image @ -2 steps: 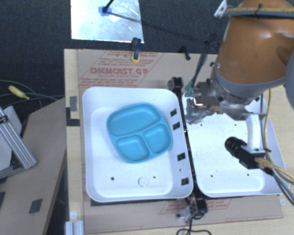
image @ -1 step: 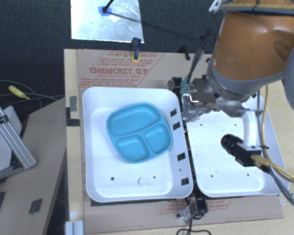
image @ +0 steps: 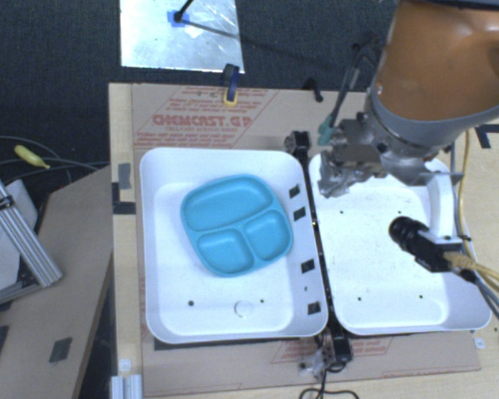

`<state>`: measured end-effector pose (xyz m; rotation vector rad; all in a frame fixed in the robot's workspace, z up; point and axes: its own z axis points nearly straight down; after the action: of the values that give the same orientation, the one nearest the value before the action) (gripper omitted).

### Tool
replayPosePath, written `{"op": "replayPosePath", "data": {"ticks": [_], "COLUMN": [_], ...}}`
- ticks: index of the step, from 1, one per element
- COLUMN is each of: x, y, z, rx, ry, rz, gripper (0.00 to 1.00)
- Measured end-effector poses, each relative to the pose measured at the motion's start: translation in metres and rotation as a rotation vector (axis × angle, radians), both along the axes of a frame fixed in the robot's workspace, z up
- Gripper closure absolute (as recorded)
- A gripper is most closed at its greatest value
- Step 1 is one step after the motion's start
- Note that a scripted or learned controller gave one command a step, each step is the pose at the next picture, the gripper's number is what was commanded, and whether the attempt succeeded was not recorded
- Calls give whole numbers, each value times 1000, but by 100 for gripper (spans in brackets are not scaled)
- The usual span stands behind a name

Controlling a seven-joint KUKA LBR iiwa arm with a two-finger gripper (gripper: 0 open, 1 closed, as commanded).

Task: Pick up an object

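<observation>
While the arm [image: 449,48] reaches in from three o'clock, its gripper [image: 337,177] hangs over the right bin [image: 382,306], near that bin's ten o'clock corner and just beside the divide between the bins. Whether the jaws are spread or pressed together I cannot tell. The blue divided plate [image: 235,224] lies flat in the left bin [image: 162,306], around its middle, well apart from the gripper at roughly eight o'clock from it. A small pale disc [image: 244,308] sits toward that bin's six o'clock edge

Grey arm [image: 416,131]; orange band [image: 449,48]
</observation>
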<state>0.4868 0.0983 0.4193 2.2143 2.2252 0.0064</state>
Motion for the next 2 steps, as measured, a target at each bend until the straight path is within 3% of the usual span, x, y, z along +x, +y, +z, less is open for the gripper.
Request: {"op": "replayPosePath", "data": {"ticks": [1, 2], "x": [19, 20], "y": [25, 78], "z": [21, -29], "rx": [1, -1], "ry": [-1, 7], "rz": [0, 4], "gripper": [100, 100]}}
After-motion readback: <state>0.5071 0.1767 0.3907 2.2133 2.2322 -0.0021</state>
